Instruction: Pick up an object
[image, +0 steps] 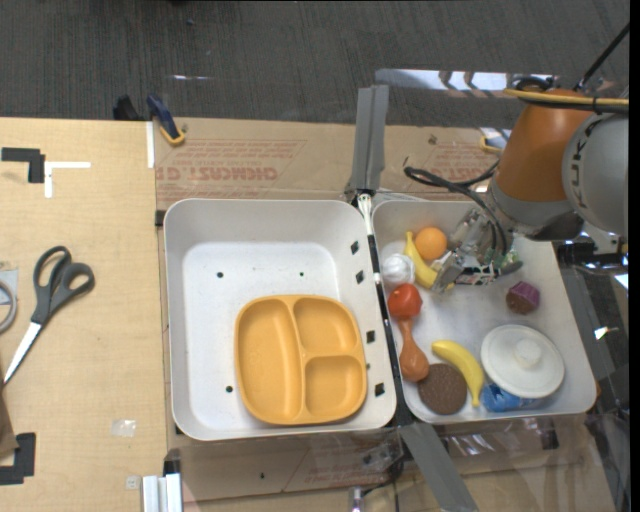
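So the arm comes in from the right, grey with that orange band, and its gripper is down low in the right bin, toward the back half. The jaws point left toward the little cluster of fruit by the divider. Can't really tell how wide they are, and nothing visible sits between them; it's a mess of metal and wires from this angle.

Stuff in the right bin: an orange near the back, touching a small banana that curves down just beside the gripper tip. A white ball sits against the left wall, with a tomato right below it. Below that there's a brown pear-shaped thing, then a dark brown round cookie at the front. A second banana lies between the cookie and a white lidded bowl. Something blue peeks out from under the bowl's front edge. A purple plum-ish thing sits alone near the right wall, just right of the gripper.

The left bin has a yellow divided plate lying flat toward the front.

Off on the table to the left there's a pair of scissors, well apart from both bins.
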